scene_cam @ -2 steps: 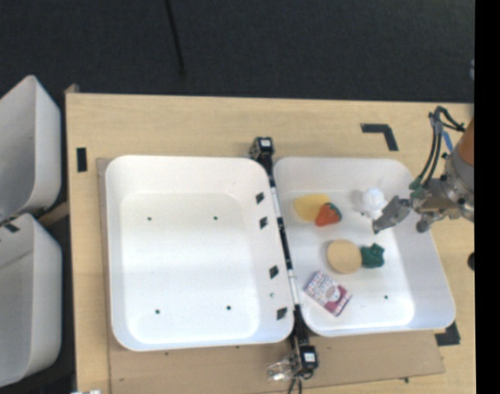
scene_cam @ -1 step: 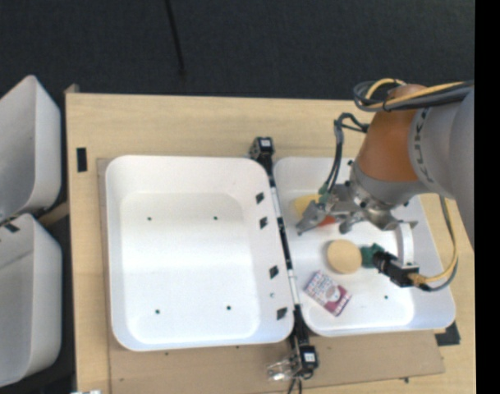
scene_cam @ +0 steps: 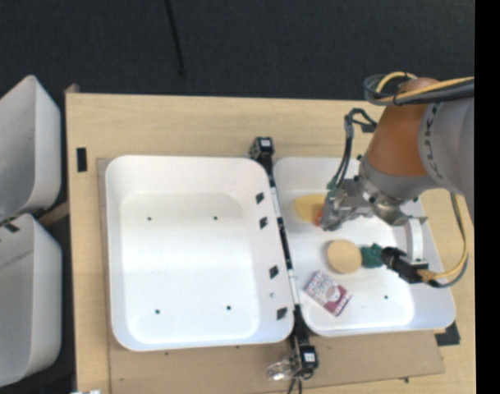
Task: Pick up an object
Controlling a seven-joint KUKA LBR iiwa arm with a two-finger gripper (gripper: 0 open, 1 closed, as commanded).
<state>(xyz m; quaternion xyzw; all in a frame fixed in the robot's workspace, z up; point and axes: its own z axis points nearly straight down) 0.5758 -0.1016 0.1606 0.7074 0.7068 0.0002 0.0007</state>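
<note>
Yellow object (scene_cam: 305,208), a soft-edged flattish lump, lies just beside the jaws of the gripper (scene_cam: 330,213), on the side facing away from the arm (scene_cam: 405,150) and toward the wall between the two bins. A small red patch (scene_cam: 319,216) shows where the lump meets the jaws; whether it touches them cannot be told. The jaws point down at the floor of the near bin (scene_cam: 373,328), low over it, but the wrist hides them, so whether they are spread or pressed together cannot be told, and nothing is seen pinched between them. Toward the camera from the jaws, near but apart, sits a round tan object (scene_cam: 343,257) with a green piece (scene_cam: 371,256) touching its arm-side edge. Farther out in the same direction a pink and white packet (scene_cam: 327,293) lies flat, well apart from the jaws. Beyond the yellow lump, across the dividing wall, is the far bin (scene_cam: 184,253).
</note>
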